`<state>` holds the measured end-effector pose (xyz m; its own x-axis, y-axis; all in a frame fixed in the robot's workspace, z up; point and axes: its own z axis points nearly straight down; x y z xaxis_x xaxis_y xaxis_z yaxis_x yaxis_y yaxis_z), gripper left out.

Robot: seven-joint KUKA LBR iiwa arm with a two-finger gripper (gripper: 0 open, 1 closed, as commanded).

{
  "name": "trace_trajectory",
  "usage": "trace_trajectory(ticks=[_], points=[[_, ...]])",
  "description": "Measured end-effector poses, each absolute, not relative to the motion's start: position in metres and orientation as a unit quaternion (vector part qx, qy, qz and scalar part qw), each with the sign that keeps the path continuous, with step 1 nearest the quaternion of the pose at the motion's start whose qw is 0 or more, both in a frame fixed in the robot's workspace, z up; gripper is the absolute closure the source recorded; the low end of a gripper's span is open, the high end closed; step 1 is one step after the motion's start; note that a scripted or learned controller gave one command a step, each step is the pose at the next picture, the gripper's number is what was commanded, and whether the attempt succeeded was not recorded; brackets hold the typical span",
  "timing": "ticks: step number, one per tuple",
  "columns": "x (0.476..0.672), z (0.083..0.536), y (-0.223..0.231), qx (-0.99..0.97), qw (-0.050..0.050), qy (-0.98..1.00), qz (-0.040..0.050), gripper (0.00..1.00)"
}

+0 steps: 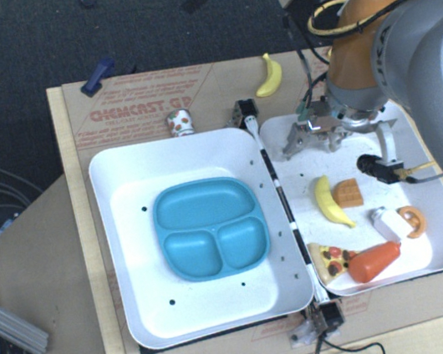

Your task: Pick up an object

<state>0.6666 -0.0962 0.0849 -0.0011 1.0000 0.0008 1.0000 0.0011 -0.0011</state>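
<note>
My gripper (314, 138) hangs over the far end of the right bin (440, 214), with its grey fingers (290, 148) spread open and nothing between them. Nearer the front of that bin lie a yellow banana (329, 202), a tan waffle piece (347, 193), a white bottle (389, 224), a pretzel (412, 220), an orange carrot (375, 261) and a pizza slice (330, 260). The banana is the closest of these to the gripper, a short way in front of it.
The left bin (144, 313) holds a blue divided plate (210, 226). On the bench behind the bins lie a second banana (269, 77), a small spotted toy (180, 121) and a blue piece (97, 78). A black part (374, 166) of the arm reaches over the right bin.
</note>
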Motion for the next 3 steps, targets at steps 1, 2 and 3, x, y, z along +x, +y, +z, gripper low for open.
trace_trajectory(ticks=[1, 2, 3], points=[[0.667, 0.095, -0.096, -0.707, 0.0, -0.708, -0.0003, 1.0], [0.667, 0.095, -0.096, -0.707, 0.0, -0.708, -0.0002, 0.0], [0.668, 0.105, -0.096, -0.707, -0.001, -0.708, -0.001, 1.0]])
